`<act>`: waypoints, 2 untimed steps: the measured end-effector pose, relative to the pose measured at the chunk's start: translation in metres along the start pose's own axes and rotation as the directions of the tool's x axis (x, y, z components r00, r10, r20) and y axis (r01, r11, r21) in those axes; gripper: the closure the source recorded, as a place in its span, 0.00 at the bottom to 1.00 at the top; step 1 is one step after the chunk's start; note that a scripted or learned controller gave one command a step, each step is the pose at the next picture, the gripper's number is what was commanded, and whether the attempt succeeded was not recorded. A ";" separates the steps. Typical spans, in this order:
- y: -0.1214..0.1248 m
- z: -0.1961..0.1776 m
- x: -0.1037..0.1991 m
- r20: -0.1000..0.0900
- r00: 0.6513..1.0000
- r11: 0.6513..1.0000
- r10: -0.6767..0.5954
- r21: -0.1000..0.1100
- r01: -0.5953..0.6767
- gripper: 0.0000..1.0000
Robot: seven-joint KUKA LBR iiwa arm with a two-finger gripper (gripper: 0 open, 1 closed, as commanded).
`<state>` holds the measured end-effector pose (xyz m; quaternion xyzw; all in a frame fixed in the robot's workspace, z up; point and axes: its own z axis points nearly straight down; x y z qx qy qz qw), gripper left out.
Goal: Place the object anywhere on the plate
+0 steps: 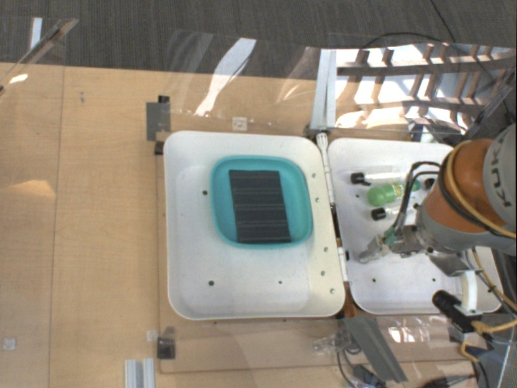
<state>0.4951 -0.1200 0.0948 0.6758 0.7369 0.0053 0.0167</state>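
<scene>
Gripper (373,251) low in right bin (404,293), finger state unclear. Green object (385,192) lies apart. Teal plate (300,196) bears dark pad (259,206).

Pale wood-grain bench (81,217), matt. Two shallow white plastic bins: left (186,281) & right (380,293), smooth, slight sheen. Teal square plastic plate (222,192), glossy, w/ dark ribbed matt pad (260,206). Small green translucent plastic object (384,192), shiny. Arm w/ glossy orange band (460,186).

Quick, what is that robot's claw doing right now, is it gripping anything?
Two-finger gripper: low in the right white bin, nothing visibly held; open or closed cannot be told.
</scene>
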 end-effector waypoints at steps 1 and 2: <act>0.002 0.000 0.021 -0.001 0.986 0.986 -0.164 -0.002 0.164 0.00; -0.005 -0.073 -0.012 -0.018 0.988 0.988 -0.151 0.020 0.151 0.00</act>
